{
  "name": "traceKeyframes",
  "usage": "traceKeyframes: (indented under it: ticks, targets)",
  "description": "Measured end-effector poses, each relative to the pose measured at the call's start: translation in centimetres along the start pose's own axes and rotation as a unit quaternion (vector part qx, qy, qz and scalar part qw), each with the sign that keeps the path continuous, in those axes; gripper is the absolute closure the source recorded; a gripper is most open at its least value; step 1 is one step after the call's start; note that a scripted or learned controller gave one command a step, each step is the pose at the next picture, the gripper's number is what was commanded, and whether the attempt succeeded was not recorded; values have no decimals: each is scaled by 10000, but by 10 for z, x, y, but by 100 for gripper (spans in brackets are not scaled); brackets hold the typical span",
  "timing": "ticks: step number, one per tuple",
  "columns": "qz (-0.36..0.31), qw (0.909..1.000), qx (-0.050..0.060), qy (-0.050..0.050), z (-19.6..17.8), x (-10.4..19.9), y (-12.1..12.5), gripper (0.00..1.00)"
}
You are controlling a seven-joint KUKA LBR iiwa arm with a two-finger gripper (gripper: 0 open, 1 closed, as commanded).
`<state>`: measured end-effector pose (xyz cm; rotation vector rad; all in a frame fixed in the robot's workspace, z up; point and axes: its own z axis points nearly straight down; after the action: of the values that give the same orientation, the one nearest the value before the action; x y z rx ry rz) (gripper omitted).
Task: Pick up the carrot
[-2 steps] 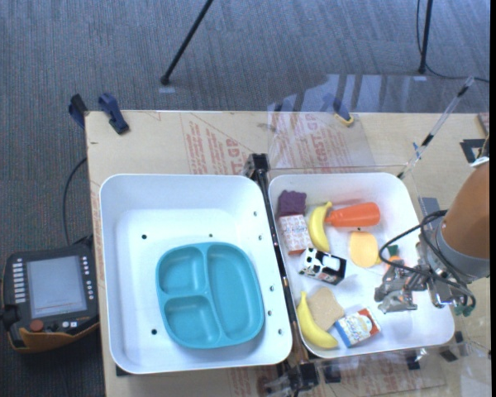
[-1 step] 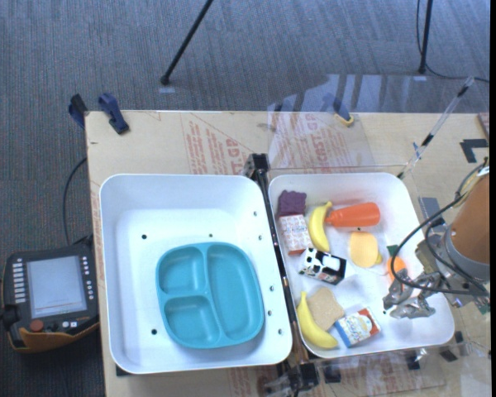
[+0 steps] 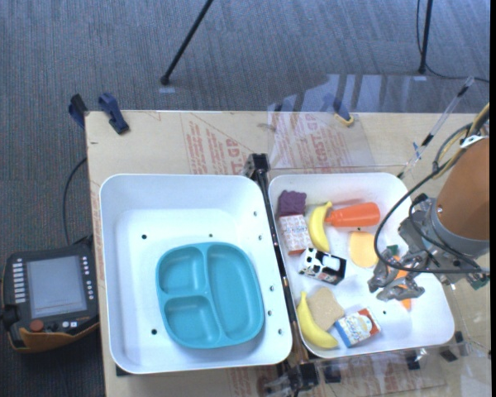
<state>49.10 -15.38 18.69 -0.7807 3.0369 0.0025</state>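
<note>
The carrot point(image 3: 354, 214), an orange tapered piece, lies in the back part of the right bin point(image 3: 434, 325), between a banana point(image 3: 317, 226) and the bin's far right side. My gripper point(image 3: 394, 286) hangs low over the bin's right half, in front of and to the right of the carrot and well apart from it. A small orange bit point(image 3: 407, 304) shows just beside the gripper's tip; I cannot make out what it is. The grey wrist and the orange band point(image 3: 471, 193) cover the bin's right edge.
The right bin also holds a purple piece point(image 3: 292, 201), a snack box point(image 3: 293, 233), a yellow disc point(image 3: 363, 251), a black-and-white toy point(image 3: 323, 265), a second banana point(image 3: 308, 324), bread point(image 3: 324, 306) and a small carton point(image 3: 355, 327). A teal divided plate point(image 3: 208, 294) lies in the left bin point(image 3: 120, 222).
</note>
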Motion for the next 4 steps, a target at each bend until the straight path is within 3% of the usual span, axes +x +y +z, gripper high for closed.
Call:
traceKeyframes:
  ticks: [1,2,3,4]
  targets:
    - [999,9950,-8,10,-18,-51,69,100]
    - [1009,9949,-4,16,-18,-50,69,0]
    - [1560,9878,5,23,-15,-13,5,0]
    - [2195,9756,-4,29,101,1,-52,0]
